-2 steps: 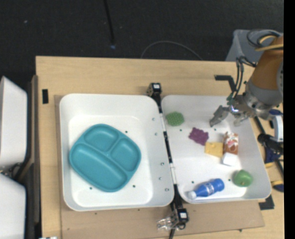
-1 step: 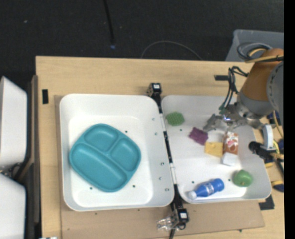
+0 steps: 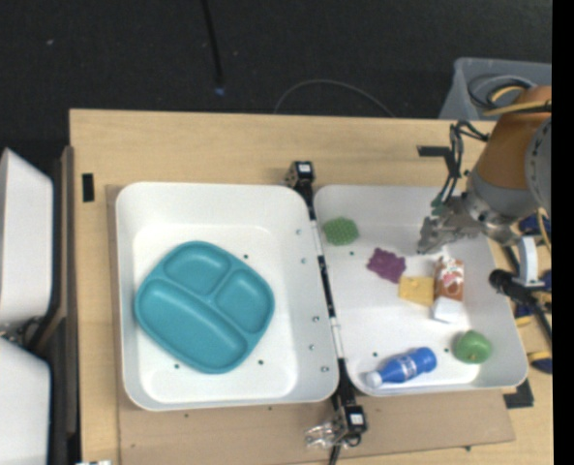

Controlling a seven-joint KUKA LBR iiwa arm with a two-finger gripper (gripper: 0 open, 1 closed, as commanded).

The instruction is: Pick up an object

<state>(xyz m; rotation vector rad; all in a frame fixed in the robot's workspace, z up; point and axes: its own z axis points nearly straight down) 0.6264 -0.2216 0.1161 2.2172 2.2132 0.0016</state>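
Desk (image 3: 93, 153) of pale wood, carrying two shallow white bins side by side.

Left bin (image 3: 132, 356): one teal divided tray (image 3: 204, 305), lying flat left of centre; bare white floor along the top and right walls.

Right bin (image 3: 383, 201): green scrubby (image 3: 341, 230) near the upper left corner; purple piece (image 3: 386, 263) mid-floor; yellow block (image 3: 416, 290) just beside it; red-and-white packet (image 3: 450, 278) touching a white block (image 3: 448, 309); blue bottle (image 3: 404, 366) lying along the near wall; green ball (image 3: 472, 347) near the right corner. Open floor at upper middle and lower left.

Gripper (image 3: 434, 237): low over the right bin, just above the packet, nothing between its fingers; spread of the fingers cannot be told.
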